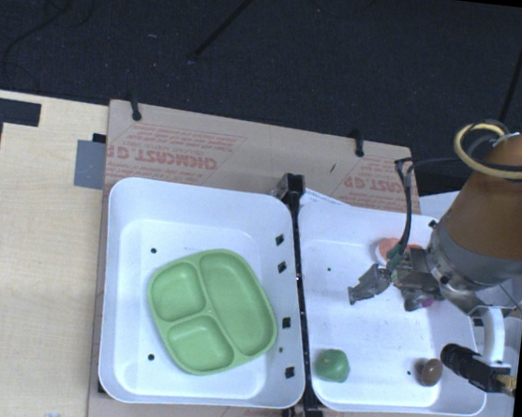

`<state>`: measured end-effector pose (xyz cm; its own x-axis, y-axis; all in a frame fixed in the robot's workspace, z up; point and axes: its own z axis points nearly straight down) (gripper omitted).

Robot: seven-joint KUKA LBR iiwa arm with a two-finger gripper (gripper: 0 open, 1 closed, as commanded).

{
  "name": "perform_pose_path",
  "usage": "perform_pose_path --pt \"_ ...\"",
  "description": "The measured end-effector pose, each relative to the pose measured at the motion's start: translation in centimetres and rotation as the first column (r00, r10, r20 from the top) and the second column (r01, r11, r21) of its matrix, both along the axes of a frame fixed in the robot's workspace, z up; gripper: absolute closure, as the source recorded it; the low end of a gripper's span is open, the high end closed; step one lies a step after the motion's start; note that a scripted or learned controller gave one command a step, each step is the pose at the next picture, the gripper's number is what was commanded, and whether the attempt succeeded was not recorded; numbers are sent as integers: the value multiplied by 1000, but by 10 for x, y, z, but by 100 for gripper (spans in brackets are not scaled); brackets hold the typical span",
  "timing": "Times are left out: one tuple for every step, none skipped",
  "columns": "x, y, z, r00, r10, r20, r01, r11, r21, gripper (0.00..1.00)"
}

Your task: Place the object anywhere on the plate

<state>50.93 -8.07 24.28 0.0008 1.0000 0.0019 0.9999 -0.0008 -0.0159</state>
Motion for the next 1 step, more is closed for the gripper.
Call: perform_pose_path --pt "2 0 6 1000 2 12 -2 1000 -1 0"
